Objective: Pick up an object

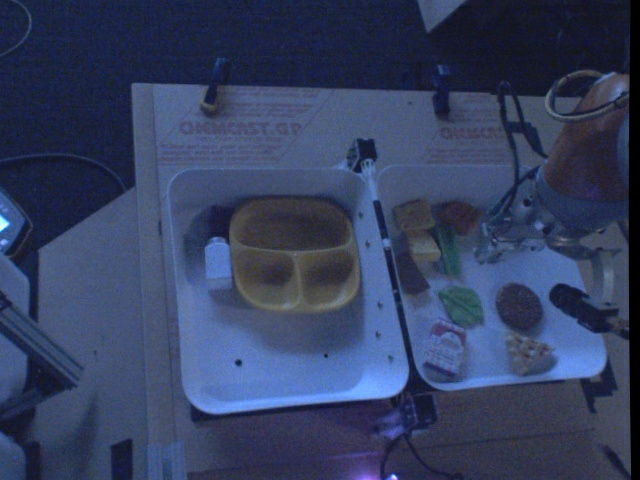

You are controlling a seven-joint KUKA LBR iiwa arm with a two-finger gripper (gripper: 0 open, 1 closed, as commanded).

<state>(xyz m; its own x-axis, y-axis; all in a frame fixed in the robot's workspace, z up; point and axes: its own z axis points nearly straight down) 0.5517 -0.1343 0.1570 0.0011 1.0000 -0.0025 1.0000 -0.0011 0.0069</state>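
The gripper hangs at the right of the frame, over the right bin. I cannot tell if it holds anything. The toy foods, like the brown cookie, lie unpicked.

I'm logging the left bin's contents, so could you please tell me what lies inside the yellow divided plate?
The yellow divided plate shows three compartments holding nothing I can make out, though dim light could hide small items. A small white bottle stands against its left rim, outside it.

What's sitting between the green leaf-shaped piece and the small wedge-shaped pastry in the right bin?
In the camera view, a round dark brown patty lies between the green leaf-shaped piece and the wedge-shaped pastry.
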